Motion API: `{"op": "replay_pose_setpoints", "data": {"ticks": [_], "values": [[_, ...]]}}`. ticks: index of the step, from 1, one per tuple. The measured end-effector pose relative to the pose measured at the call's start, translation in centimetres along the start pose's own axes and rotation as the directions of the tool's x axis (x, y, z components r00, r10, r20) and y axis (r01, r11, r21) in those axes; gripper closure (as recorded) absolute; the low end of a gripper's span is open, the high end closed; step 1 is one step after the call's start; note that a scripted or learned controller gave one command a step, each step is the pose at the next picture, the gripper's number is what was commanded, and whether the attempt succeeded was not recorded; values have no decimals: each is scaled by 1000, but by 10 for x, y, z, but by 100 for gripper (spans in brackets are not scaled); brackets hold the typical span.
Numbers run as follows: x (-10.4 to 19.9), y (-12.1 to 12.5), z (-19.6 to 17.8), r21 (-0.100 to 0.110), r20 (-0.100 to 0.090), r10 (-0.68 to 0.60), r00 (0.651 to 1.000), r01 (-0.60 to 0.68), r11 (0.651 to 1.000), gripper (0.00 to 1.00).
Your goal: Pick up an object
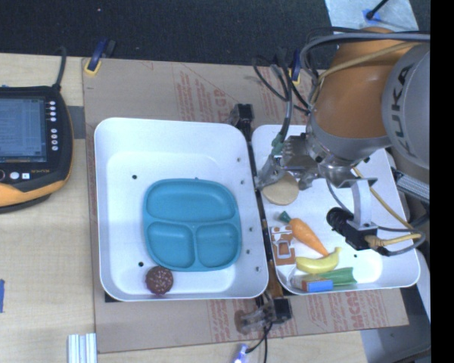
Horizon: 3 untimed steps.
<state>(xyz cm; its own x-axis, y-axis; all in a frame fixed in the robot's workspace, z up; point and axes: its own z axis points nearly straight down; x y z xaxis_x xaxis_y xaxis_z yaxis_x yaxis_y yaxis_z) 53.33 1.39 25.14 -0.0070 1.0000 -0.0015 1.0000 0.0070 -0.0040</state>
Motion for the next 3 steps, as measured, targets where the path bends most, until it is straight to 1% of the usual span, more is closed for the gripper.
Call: {"op": "replay_pose_setpoints", "data": {"ticks": [1, 2, 3], "values": [[33, -13, -2, 1, 0, -1, 1000, 1, 1000, 100], [-45, -28, -87, -3, 0, 3, 1000, -3, 1000, 100], [-45, -28, -87, -3, 0, 3, 1000, -3, 1000, 0]]}}
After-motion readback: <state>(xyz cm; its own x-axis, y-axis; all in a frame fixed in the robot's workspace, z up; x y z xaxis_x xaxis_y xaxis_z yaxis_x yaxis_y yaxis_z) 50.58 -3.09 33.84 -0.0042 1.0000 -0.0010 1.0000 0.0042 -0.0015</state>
